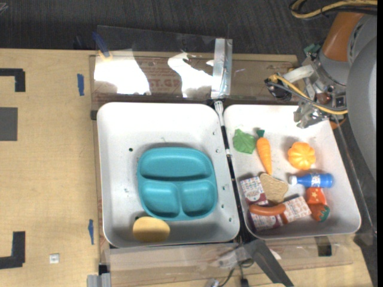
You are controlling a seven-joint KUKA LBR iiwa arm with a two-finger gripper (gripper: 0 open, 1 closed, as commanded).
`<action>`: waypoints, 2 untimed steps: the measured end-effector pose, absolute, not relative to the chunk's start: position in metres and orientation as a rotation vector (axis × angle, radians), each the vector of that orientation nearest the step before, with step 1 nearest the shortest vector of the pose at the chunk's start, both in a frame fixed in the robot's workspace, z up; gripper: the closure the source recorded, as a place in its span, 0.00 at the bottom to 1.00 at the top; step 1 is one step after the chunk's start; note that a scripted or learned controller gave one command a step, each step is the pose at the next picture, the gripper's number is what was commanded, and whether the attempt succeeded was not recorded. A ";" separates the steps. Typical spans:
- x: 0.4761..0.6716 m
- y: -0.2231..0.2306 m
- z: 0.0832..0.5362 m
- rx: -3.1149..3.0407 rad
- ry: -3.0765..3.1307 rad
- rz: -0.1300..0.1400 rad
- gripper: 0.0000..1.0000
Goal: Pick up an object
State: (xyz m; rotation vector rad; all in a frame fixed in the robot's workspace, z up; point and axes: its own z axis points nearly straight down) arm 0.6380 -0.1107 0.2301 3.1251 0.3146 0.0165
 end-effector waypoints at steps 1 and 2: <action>0.611 -0.130 0.131 3.130 0.313 -0.017 1.00; 0.605 -0.118 0.215 3.088 0.575 0.007 1.00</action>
